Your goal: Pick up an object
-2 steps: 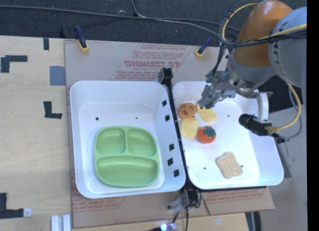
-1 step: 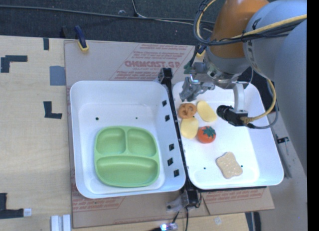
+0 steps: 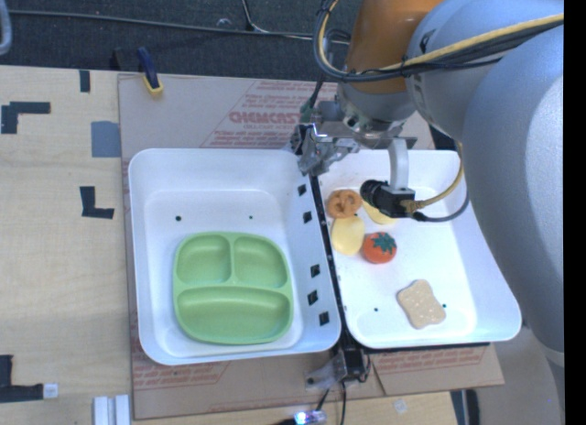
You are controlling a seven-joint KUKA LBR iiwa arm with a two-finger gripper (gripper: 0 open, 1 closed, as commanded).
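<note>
My grey arm with its orange band reaches in from the right and ends over the far part of the two shallow white plastic bins, where my pincer point(image 3: 319, 150) hangs above the black divider between them. I cannot tell whether it is released or clenched, since the metal parts at its tip blur together at this angle, and I see nothing held in it. The things I could pick up all lie in the right-hand white bin point(image 3: 485, 299), nearer the camera than my pincer and a little to its right. Closest is a small round orange-brown pretzel-like toy point(image 3: 344, 201), just beside the divider and near the pincer's tip. Touching it on the near side is a pale yellow rounded toy piece point(image 3: 347, 235), and just beside that sits a red tomato-shaped toy with a green top point(image 3: 380, 247). A yellow piece point(image 3: 379, 216) shows partly under a black cable fitting on my arm. Well apart from the pincer, toward the near corner, lies a tan cracker-shaped toy point(image 3: 421, 304). The left-hand white bin point(image 3: 146, 176) holds a light green plastic plate with three compartments point(image 3: 233, 287). Both bins rest on a cardboard sheet on the wooden worktop point(image 3: 55, 258).
</note>
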